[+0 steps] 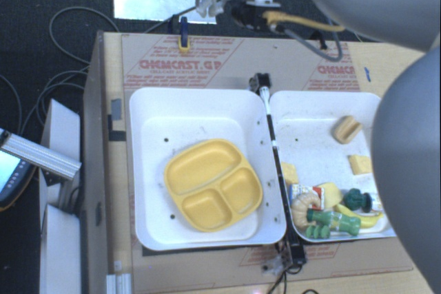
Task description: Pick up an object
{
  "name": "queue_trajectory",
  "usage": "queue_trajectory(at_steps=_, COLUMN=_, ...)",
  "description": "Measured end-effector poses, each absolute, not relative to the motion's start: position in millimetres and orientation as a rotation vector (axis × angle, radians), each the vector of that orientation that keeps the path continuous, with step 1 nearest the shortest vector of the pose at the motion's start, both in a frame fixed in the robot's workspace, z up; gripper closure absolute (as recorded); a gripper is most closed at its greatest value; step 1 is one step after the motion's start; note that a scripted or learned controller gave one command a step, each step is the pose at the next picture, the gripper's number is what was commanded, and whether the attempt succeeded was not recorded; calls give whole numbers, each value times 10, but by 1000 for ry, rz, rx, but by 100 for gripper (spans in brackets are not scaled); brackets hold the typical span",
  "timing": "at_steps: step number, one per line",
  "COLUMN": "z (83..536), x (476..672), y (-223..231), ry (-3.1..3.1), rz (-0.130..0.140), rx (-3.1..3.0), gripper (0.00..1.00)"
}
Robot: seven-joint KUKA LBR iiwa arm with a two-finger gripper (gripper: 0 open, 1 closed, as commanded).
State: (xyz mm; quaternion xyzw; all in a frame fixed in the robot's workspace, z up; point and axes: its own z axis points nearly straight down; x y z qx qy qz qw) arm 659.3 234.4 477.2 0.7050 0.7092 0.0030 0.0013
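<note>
Overhead, fingers [209, 2] beyond both bins [148, 113]

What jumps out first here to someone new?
The yellow divided plate lying alone in the left bin draws the eye first. Next, the jumble of toy food crowded into the near corner of the right bin, with a tan block apart toward the far side. The gripper sits up beyond both bins, over the bench's far edge, away from every object.
</note>
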Motion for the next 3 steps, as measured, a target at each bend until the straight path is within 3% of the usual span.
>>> queue_trajectory(at_steps=1, z=5370, x=6445, y=1941, ry=2222, rz=7, rx=2217, gripper=100)
queue_trajectory(at_steps=2, z=5307, x=6380, y=1880, ry=2224, rz=2, rx=2218, gripper=100)
queue_trajectory(at_steps=3, z=5353, x=6361, y=1536, ry=2223, rz=3, rx=2219, gripper=100)
